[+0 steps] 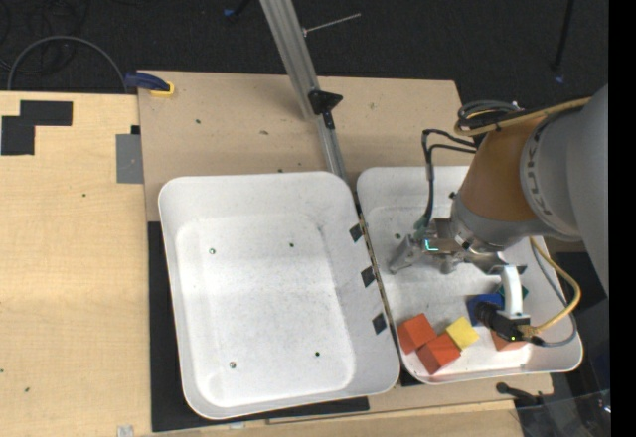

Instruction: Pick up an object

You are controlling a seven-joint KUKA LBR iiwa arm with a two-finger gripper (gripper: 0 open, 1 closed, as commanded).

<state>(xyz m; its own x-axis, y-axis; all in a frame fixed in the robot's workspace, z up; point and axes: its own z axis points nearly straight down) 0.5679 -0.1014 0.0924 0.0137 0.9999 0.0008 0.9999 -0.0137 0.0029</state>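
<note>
Gripper (409, 253) low over right bin (397, 192), near its left wall, fingers spread apart, nothing between them. Nearer the front of that bin: orange blocks (427, 343), yellow block (461, 333), blue piece (486, 306).

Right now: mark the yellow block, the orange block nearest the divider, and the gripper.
yellow block (462, 333), camera view, its top face.
orange block (416, 331), camera view, its top face.
gripper (400, 257), camera view, between its fingertips, over the right bin (390, 189) floor.

One fixed overhead camera, slanted down.
It faces the pale wooden worktop (248, 117) from fairly near, framing both shallow white plastic bins (189, 217).
</note>
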